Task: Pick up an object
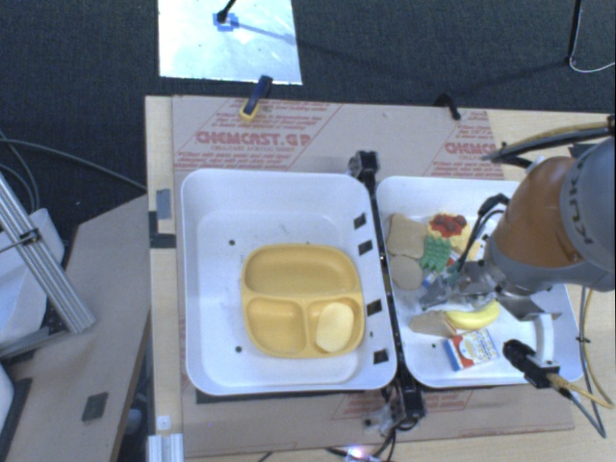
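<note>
So the gripper [450, 289] is hanging low over the right bin [428, 185], down in the middle of the toy food pile. It's blurry there, so honestly can't tell if the pincer is apart or together, and I'm not seeing anything clamped in it. The banana [478, 317] is lying just beside it on the near side, flat on the bin floor. A tan flat piece [430, 324] is touching the banana's left end. A small red, white and blue carton [472, 350] is sitting just beyond that toward the near rim; there's print on it but it's too small to read. On the far side of the gripper a green toy [436, 253] is crowding right up to it, with a red-topped slice [449, 225] behind that and two tan pieces [405, 233] further left by the bin wall. The big grey arm [549, 224] is covering the right part of that bin.

The left bin [221, 219] is holding a yellow divided plate [289, 272], with a pale yellow oval [335, 325] sitting in its near right compartment.

Both bins are resting on a brown sheet [404, 123] printed in red: "CHEMCAST GP" is reading clearly above the left bin, and it's repeating at a slant above the right one, partly cut off. A shiny square panel [229, 27] is lying on the dark floor beyond.
</note>
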`<state>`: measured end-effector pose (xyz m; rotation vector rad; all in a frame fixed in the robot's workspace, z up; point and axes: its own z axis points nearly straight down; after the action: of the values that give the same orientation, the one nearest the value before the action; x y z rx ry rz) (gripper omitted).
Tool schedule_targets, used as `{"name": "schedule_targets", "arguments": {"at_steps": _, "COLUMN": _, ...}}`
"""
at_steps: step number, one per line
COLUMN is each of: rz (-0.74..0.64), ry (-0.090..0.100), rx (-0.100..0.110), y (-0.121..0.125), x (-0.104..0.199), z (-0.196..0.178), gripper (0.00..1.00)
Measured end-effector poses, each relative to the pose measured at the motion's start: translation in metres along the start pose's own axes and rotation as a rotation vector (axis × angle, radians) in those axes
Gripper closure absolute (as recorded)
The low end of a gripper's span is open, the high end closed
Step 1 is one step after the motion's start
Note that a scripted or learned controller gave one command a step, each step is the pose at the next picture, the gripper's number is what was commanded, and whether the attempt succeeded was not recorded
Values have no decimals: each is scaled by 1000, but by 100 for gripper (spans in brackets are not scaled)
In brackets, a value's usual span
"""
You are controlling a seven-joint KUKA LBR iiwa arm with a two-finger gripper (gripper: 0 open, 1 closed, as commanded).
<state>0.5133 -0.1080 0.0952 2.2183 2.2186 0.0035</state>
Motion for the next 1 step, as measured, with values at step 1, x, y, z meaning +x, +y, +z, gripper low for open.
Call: {"name": "schedule_targets", "arguments": {"at_steps": 1, "rz": -4, "ry": -2, "rx": -3, "y": 71, "x": -45, "z": 11, "gripper": 0}}
